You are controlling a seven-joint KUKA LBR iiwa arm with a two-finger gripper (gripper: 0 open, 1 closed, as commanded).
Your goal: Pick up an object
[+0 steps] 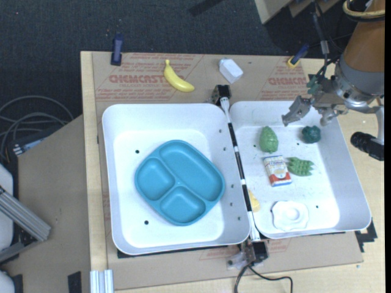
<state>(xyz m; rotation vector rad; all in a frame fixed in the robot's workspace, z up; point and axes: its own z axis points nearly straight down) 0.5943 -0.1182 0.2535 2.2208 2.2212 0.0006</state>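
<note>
While the gripper (310, 110) is hovering with jaws released near the right bin's (348, 182) far edge, a green object (268, 139) is lying just beside it.

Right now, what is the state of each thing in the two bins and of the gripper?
Gripper: open, above the right bin, holding nothing.
Blue tray: flat in the left bin, compartments up.
Green oval object: lying free.
Dark green object: lying free.
Small carton: lying flat, beside a green leafy toy.
White round object: lying flat.
</note>
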